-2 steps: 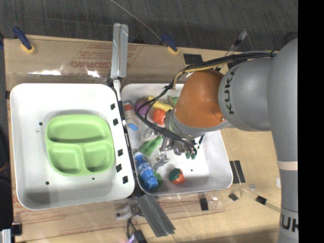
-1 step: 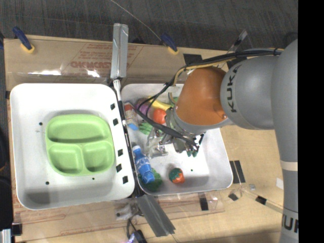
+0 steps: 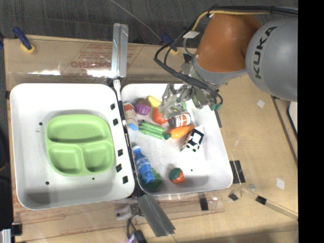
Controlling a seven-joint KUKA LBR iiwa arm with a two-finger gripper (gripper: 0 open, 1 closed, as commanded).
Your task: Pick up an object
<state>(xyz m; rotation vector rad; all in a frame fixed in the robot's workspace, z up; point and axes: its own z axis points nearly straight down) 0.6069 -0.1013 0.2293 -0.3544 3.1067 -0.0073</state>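
The end effector [image 3: 174,103] hung low over the far part of the right bin [image 3: 215,173], above a cluster of toy food; whether it was released or clenched could not be told. Directly beneath and just toward the worktop's near edge stood a small can [image 3: 180,119], with an orange carrot [image 3: 180,132] touching it, its long axis running roughly left to right. The green tray [image 3: 78,143] sat apart in the left bin [image 3: 25,186].

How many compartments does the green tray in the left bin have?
3. The green tray has one wide compartment along its top, toward the bench's far edge, and two smaller ones side by side below it.
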